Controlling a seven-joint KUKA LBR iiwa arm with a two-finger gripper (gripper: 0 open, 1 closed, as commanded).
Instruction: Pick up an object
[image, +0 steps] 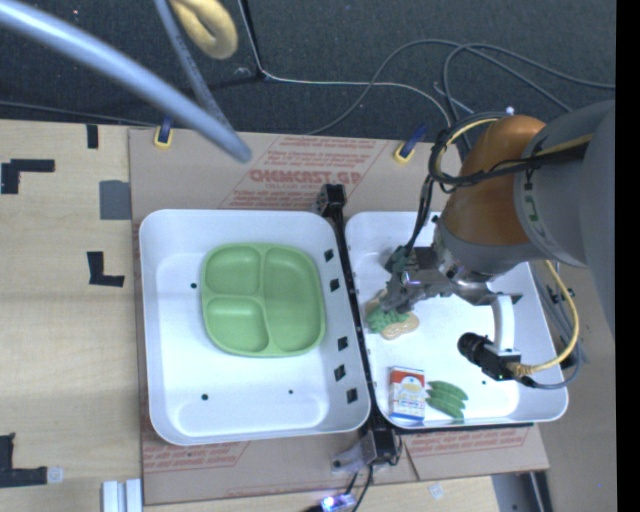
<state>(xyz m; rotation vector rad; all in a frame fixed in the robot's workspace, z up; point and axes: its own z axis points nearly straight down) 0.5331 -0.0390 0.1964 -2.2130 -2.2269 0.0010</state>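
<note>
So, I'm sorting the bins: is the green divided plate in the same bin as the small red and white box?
No, the green divided plate lies in the left bin, while the small box lies in the right bin.

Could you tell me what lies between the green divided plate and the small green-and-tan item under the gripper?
In the camera view, between the green divided plate and the green-and-tan item run bare white bin floor and the black divider strip where the two bins meet.
</note>
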